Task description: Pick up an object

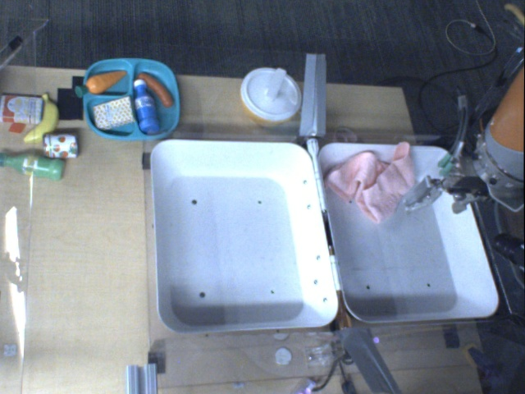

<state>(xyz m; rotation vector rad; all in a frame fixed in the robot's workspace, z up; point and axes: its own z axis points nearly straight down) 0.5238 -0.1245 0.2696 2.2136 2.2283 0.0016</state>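
While hovering at three o'clock of the pink cloth [373,183], lower squarely onto its bunched middle. Claw [422,195] grip: cannot tell.

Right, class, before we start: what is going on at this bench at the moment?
A robot arm reaches in from the right over the right-hand bin. Its gripper sits low beside a crumpled pink cloth, which lies in the far part of that bin, at the cloth's right edge. Nothing shows the cloth lifted. The left bin sits alongside. On the bench beyond are a blue divided plate of toy food and a white lidded tub.
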